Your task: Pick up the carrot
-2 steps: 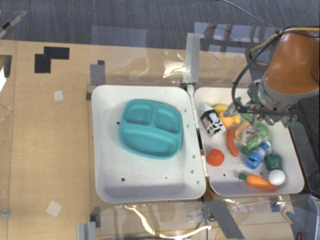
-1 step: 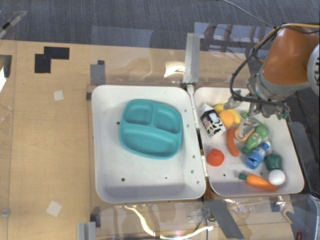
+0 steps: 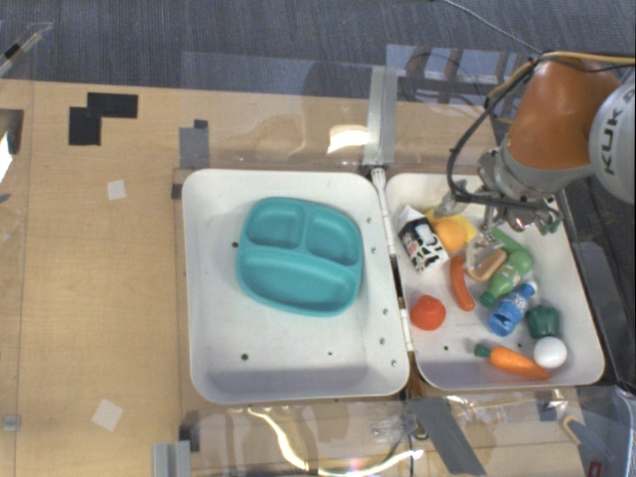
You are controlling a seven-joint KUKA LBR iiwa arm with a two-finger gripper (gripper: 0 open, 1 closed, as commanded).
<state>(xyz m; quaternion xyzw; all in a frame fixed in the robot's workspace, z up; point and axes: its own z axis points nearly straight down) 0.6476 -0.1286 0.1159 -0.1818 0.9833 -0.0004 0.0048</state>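
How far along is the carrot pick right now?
Nothing looks done yet: the carrot lies on the floor of the right bin, near its front edge beside a white egg. In hand: the end effector hangs over the cluttered middle of that bin, above the green bottle, away from the carrot. Left: reach the carrot, grasp it and lift.

The pale wooden bench (image 3: 89, 306) carries two shallow white bins side by side, touching along their inner rims. The left bin (image 3: 214, 366) sits near the middle of the bench, the right bin (image 3: 586, 351) tight against it at the right. Black patches (image 3: 99, 115) mark the bench top at far left, with small pale squares (image 3: 117, 189) scattered on the wood.
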